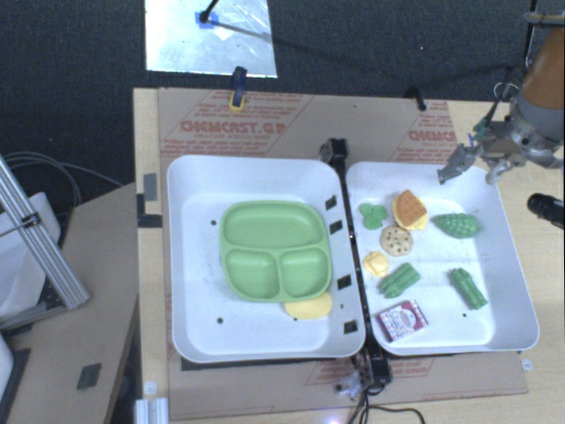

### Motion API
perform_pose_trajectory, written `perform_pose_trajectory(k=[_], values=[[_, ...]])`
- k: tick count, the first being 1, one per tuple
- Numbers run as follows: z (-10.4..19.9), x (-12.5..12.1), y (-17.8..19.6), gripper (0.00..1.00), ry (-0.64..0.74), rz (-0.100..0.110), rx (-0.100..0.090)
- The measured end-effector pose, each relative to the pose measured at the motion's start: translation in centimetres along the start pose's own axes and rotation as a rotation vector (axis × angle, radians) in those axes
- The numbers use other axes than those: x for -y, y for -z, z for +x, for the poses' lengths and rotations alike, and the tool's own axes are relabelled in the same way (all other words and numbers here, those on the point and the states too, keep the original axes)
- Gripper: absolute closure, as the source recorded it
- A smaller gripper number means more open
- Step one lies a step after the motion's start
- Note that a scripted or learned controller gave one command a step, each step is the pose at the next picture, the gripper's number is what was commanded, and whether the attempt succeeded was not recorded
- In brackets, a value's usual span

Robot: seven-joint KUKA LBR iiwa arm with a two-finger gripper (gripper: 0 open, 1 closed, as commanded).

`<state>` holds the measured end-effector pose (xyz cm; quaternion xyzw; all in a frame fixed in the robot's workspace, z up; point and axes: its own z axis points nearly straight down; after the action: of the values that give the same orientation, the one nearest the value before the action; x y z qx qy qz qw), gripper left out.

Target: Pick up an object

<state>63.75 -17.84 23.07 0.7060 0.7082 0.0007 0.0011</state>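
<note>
The right bin holds several toy foods: a small green piece, an orange-tan bun, a green bumpy piece, a speckled cookie, a yellow chunk, green beans, a green pickle-like piece and a red-white packet. My gripper hangs over the bin's far right corner, fingers spread apart, nothing between them. It stands above and right of the bun, apart from all items.
The left bin bears a green divided tray with a yellow piece at its near edge. A black divider clamp sits between the bins. A metal frame stands at left.
</note>
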Motion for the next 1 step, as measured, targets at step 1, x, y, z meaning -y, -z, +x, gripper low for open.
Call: perform_pose_trajectory(k=[1], values=[[4.12,-3.0,-15.46,0.0,0.005,0.006,-0.003]])
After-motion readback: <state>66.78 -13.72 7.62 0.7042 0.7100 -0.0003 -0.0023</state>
